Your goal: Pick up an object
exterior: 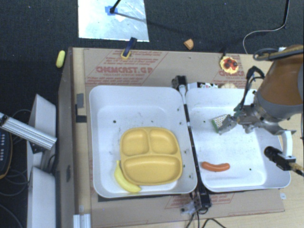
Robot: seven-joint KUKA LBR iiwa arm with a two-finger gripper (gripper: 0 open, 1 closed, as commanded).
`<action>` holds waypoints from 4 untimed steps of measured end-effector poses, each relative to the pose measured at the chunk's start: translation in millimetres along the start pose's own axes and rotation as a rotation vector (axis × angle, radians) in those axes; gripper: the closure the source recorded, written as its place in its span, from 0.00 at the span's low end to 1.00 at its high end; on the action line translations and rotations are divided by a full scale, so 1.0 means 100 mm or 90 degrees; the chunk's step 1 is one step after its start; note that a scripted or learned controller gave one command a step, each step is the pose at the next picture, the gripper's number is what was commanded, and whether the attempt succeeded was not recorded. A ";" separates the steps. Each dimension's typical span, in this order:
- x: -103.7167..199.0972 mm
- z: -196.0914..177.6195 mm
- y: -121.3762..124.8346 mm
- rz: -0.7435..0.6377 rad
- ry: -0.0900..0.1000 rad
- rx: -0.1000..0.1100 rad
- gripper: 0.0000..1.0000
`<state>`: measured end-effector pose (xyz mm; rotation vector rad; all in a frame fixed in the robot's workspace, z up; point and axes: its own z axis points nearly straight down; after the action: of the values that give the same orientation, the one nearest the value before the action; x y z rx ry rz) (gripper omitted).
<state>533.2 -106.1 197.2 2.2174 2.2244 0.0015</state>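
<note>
The grey arm with an orange band (285, 87) enters over the right edge of the right-hand shallow white plastic bin (247, 177) and slants down toward the bin's upper middle. The wrist is bent leftward, which places the gripper (229, 124) low over the bin floor. Gripper state: cannot be determined, as the tip is too small and blurred to read.

The small flat green-and-white chequered piece (218, 122) lies at the gripper's left tip, close to the bin's left wall. It is touching or just beside the tip; whether it is gripped cannot be told.

The smooth orange-red sausage (216, 166) lies flat near the same bin's lower edge, well apart from the gripper.

The left-hand shallow white plastic bin (109, 113) has rounded corners and a matt floor. It holds a glossy yellow plastic tray with three compartments (151, 156) toward its lower edge. A curved yellow banana (124, 178) rests against the tray's lower-left corner.
</note>
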 end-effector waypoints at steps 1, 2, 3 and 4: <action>-0.07 0.81 0.43 0.000 0.000 0.001 0.00; -0.34 1.13 0.05 0.002 0.000 0.001 0.00; -0.48 1.12 1.03 0.000 -0.001 -0.002 0.00; -0.48 1.01 1.04 -0.002 -0.001 -0.004 1.00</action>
<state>637.8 -153.7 96.3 2.2101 2.2244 0.0055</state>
